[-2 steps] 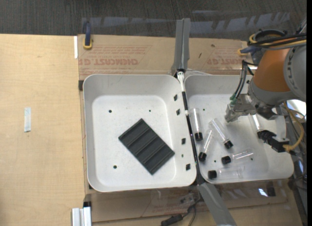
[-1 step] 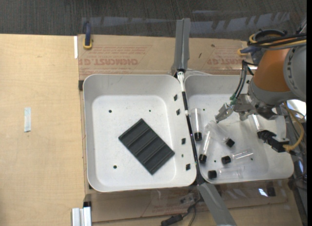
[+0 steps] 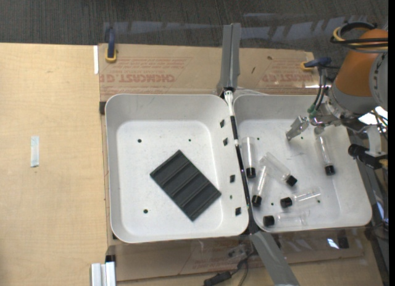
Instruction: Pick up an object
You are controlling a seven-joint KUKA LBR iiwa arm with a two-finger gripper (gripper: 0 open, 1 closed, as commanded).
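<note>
Left bin holds ribbed black slab; right bin, capped tubes

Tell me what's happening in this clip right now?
A KUKA arm reaches in from the right, its gripper over the far part of the right bin, which holds several clear tubes with black caps. Nothing is visibly between its fingers. The left bin holds a black ridged block.

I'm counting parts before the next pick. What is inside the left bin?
The left bin holds one dark ribbed rectangular block, lying flat and turned diagonally near the middle. A few small dark dots mark the bin's floor. Anything under the block is covered and cannot be seen.
</note>
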